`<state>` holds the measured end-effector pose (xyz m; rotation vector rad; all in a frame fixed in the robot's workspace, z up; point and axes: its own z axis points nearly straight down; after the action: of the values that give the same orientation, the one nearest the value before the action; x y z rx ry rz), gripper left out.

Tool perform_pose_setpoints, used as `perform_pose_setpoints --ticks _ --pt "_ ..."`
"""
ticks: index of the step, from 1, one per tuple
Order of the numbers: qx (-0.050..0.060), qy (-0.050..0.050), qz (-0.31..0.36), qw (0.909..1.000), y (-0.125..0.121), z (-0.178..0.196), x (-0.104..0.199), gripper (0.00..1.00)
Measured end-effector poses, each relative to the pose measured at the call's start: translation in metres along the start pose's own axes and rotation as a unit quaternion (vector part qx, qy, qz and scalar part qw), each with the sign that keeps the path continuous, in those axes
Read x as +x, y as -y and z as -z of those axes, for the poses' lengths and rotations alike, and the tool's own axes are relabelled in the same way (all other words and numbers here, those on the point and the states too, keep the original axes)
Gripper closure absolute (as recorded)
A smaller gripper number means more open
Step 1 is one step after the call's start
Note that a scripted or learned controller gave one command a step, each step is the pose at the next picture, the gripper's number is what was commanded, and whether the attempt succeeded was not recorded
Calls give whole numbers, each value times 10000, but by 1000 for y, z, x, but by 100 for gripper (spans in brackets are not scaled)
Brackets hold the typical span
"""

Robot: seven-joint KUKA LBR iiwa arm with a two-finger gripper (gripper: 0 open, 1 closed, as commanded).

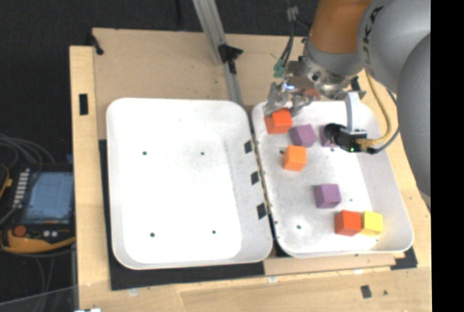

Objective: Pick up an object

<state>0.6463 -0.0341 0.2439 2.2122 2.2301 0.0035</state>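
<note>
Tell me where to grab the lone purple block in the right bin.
Take the purple block from above, across its two side faces. It lies flat and apart from the orange block above it and the orange-yellow pair below, so both sides look free for the pincer, which hovers at the bin's far end.

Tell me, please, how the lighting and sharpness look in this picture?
Camera view: even, soft light; both white bins are bright, nearly washed out, with faint shadows under the blocks; the floor is dark; the picture is slightly soft, and the gripper area is cluttered and hard to resolve.
</note>
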Motion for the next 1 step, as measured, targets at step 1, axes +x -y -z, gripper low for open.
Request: perform_pose_setpoints --ticks 1 --pt "21 1 -5 10000 -4 -12 58 100"
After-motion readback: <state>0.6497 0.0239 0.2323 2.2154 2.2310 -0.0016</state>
